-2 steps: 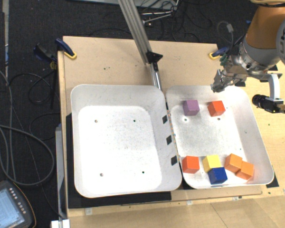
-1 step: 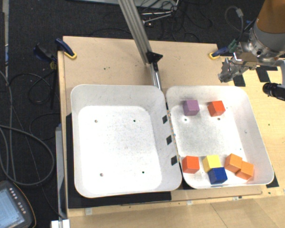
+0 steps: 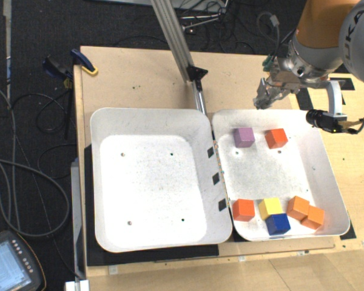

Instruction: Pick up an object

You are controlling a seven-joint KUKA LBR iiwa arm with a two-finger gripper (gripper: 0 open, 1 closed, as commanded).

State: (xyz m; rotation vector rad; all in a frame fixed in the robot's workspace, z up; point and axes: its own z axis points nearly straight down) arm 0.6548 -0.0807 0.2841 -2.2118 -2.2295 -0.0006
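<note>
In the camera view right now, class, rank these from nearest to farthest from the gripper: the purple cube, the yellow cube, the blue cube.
1. Purple cube: far end of the right bin, just below the gripper.
2. Yellow cube: near end of that bin.
3. Blue cube: in front of the yellow one, farthest.

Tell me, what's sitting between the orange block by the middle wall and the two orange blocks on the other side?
In the camera view, a yellow block sits between them, with a blue block just in front of it.
</note>
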